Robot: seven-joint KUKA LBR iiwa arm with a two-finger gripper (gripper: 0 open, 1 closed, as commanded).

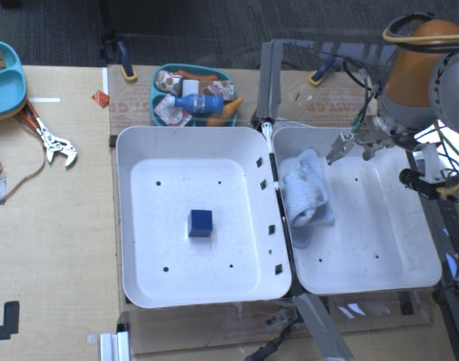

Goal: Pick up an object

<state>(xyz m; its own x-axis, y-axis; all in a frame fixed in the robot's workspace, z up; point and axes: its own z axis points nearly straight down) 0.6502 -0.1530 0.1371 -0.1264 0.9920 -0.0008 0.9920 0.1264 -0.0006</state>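
A small blue cube [201,222] sits near the middle of the left white bin [139,277]. A crumpled light-blue cloth [305,190] lies against the left wall of the right white bin [395,269]. My gripper [355,149] hangs over the back of the right bin, to the right of the cloth and a little behind it, apart from it. It is open, with nothing between its fingers. The arm with its orange band [417,66] comes in from the upper right.
A teal tub [193,96] of mixed small items stands behind the left bin. A wrench [53,145] and a teal dish [0,81] lie on the wooden bench at the left. Cables [433,175] run by the right bin's right rim.
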